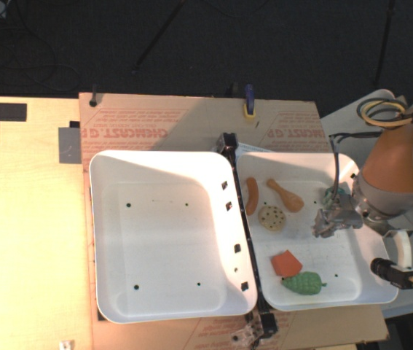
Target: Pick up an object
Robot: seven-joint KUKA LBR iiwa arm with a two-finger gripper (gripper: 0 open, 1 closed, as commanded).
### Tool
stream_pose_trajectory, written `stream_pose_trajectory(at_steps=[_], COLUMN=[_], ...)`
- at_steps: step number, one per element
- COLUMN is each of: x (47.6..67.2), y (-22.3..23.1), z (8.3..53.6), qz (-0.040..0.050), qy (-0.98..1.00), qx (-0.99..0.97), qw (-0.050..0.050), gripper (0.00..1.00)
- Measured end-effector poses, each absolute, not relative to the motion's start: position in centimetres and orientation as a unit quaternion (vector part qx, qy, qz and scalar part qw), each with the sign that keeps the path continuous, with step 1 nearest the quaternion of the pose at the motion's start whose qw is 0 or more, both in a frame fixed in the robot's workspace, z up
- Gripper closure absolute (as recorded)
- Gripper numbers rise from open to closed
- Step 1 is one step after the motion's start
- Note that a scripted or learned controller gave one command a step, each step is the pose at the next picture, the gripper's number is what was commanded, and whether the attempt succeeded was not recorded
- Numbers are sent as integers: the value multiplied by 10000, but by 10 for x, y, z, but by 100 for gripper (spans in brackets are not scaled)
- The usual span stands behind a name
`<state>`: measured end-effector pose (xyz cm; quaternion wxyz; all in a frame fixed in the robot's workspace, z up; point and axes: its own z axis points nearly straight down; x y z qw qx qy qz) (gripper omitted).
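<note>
- Grey arm with orange band (pixel 392 168) reaches in over right edge of the right white bin (pixel 352 283); its gripper (pixel 328 221) hangs low above the bin floor near that edge, grip state can't tell, too small and cluttered.
- Nothing visibly held.
- Orange sausage-shaped toy (pixel 251 196) lies near bin's left wall.
- Tan drumstick-shaped toy (pixel 285 195) just beside it.
- Round beige speckled cookie (pixel 272 216) below those two.
- Red flat block (pixel 287 263) and green bumpy toy (pixel 304 284) touching, near front edge.
- Left white bin (pixel 119 297) alongside.

Right bin (pixel 352 286) – sausage (pixel 251 195), drumstick (pixel 285 194), cookie (pixel 271 216), red block (pixel 286 263), green toy (pixel 304 283), hand (pixel 325 228) low beside them
</note>
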<state>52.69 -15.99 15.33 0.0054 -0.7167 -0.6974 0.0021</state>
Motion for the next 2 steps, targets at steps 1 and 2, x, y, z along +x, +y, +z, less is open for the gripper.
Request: stream_pose_trajectory(at_steps=[1,2], x=[483,484], y=[-184,-185], z=[86,98], qz=[-8,-8], qy=[-7062,-7056], qx=[-7080,-7086], qw=[10,18], gripper=[100,100])
